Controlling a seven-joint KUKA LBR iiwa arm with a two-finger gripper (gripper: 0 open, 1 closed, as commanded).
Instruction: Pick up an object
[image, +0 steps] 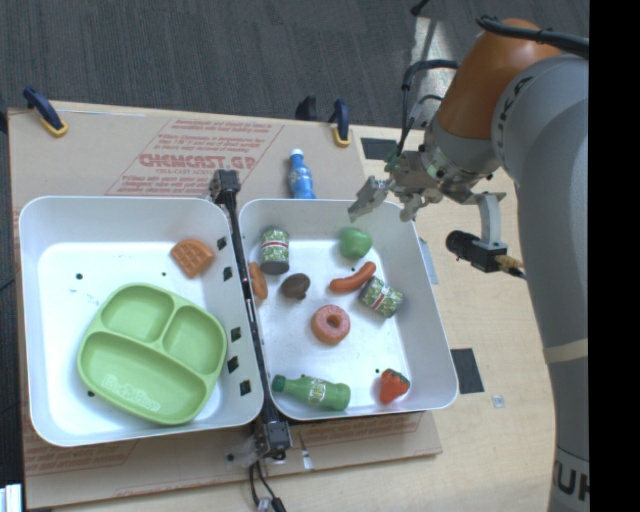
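Above the right bin's (432, 330) far right corner, your gripper (392, 200) hangs with its fingers spread apart, nothing between them. It sits over the rim, not yet over any object.

Nearest candidates: the green pepper (354, 242) just below and inside the rim, then the red sausage (352, 279) beside it.

Risks, as I read them:
- Pepper is close to the far wall. Descend there and one finger likely lands on the rim or wall, so the other finger shoves the pepper away.
- Pepper looks rounded and smooth; an off-centre close probably squirts it out.
- Sausage nearly touches the small can (381, 297) at its lower right. A finger coming down on that side could hit the can instead.
- Pepper and sausage sit near each other; a wide approach could nudge both.

Orientation: the sausage's long axis runs diagonally, low end toward the donut (330, 325), high end toward the pepper. You'd want the fingers closing across that diagonal, not along it. The pepper has no clear long axis from here; can't tell which way its stem points.
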